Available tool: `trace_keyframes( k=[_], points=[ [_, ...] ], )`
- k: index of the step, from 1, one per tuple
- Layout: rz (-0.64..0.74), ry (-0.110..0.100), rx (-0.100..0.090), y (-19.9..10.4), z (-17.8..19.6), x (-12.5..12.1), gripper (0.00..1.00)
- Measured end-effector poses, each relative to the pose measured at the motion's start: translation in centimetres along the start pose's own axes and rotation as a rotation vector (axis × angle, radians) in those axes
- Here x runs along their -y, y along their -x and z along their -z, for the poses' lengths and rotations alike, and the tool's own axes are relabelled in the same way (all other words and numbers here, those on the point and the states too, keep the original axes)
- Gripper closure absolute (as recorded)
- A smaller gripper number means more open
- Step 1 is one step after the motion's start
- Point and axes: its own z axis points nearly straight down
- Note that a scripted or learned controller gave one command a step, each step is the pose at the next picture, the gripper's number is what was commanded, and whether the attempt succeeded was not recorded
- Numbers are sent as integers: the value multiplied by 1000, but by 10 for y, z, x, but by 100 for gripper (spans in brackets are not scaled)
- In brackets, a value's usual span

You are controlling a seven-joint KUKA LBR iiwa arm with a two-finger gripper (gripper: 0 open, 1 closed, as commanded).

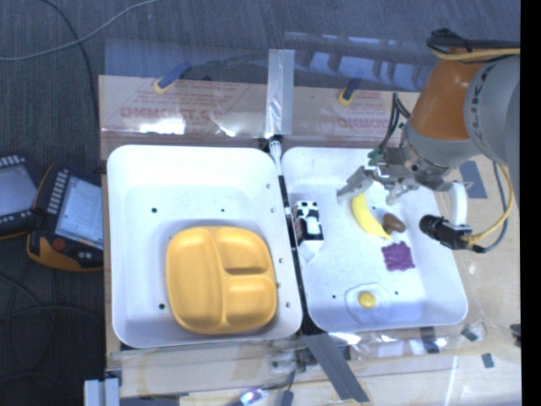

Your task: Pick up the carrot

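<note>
While the end effector [378,186] spreads wide, one banana [366,216] lies below it.

One camera sits fixed above the bench, looking down at a slant and far enough back to take in both bins whole. The gripper [376,186] hangs over the far part of the right bin [444,307]; the left bin [135,227] lies well off to its left. Floor and cables show beyond the bench's far edge.
</note>
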Motion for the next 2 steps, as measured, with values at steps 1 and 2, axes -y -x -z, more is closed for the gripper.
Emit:
trace_keyframes(
  k=[1, 2],
  points=[
    [-87, 0, 1, 0, 5, 90, 0],
    [21, 5, 0, -6, -88, 112, 0]
  ],
)
